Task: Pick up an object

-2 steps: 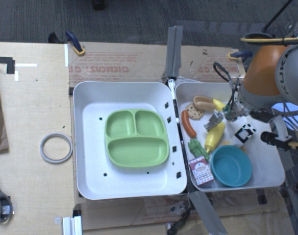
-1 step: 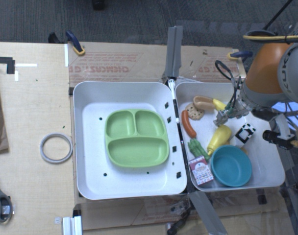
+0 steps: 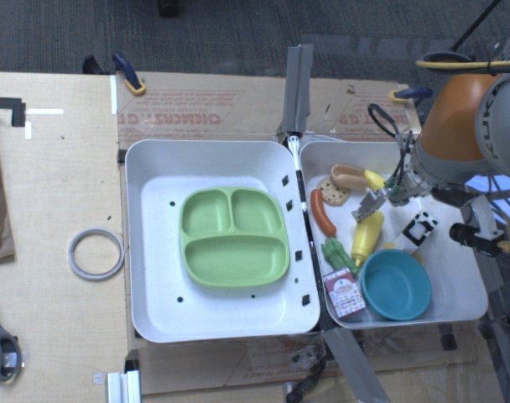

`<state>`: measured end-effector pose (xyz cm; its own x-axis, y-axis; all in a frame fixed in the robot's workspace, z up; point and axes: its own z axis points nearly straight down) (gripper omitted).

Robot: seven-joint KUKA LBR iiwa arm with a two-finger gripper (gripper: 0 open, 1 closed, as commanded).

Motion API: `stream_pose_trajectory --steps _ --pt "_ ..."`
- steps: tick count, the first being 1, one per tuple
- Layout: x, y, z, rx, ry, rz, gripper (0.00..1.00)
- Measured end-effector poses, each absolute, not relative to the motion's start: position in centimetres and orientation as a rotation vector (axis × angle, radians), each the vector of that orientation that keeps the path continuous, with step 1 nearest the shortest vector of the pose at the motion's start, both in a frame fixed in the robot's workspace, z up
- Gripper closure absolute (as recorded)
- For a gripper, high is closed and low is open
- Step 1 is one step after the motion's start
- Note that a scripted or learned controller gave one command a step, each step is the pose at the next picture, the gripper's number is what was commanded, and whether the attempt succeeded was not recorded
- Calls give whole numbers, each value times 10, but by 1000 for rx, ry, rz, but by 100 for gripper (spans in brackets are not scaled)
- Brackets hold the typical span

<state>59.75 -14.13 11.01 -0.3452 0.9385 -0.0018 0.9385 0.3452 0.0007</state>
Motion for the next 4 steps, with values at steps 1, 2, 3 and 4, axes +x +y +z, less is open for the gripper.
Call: stream_pose_trajectory --steps 1,2,3,4 --pt "572 -124 91 1673 2660 -1 0" --pt "573 -125 101 1678 2653 2 100" --pt "494 -104 91 1992 2429 -1 100" --pt "519 -56 191 1897 2504 -2 100"
